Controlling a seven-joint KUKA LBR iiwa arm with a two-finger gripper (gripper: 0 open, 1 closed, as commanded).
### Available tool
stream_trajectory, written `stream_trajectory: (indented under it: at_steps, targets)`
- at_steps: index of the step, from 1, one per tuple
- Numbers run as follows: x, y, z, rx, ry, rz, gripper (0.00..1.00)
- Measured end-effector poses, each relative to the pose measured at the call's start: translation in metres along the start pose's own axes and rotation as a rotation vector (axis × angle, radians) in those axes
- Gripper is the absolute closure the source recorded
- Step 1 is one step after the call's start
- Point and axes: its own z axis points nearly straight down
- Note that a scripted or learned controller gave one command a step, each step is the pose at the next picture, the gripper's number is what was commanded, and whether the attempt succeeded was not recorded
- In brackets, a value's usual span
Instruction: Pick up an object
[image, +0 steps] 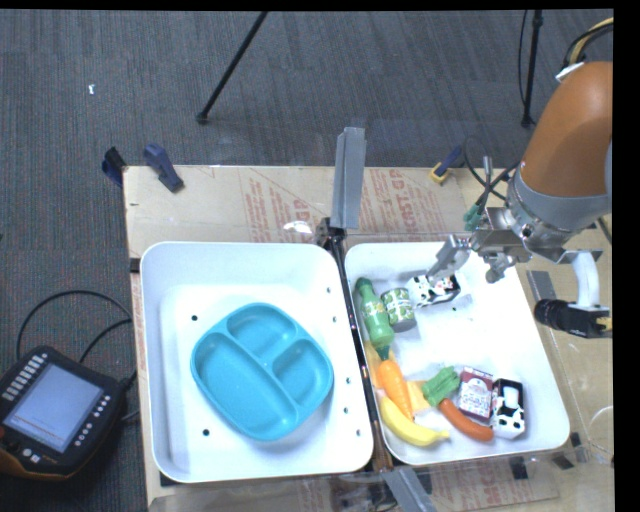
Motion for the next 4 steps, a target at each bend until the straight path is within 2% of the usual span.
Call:
stream_trajectory:
  at_steps: [1,2,3,4]
  targets:
    - [-0.023,0.048,0.099,0.0,0.0,-0.045,0.0]
    - [-0.061,0.059,0.143,-0.001,0.001,0.036,0.0]
    - [-0.074,0.069,0.175,-0.023,0.007,0.232,0.0]
    - [-0.099,0.071,0.174,-0.029,0.009,0.389,0.0]
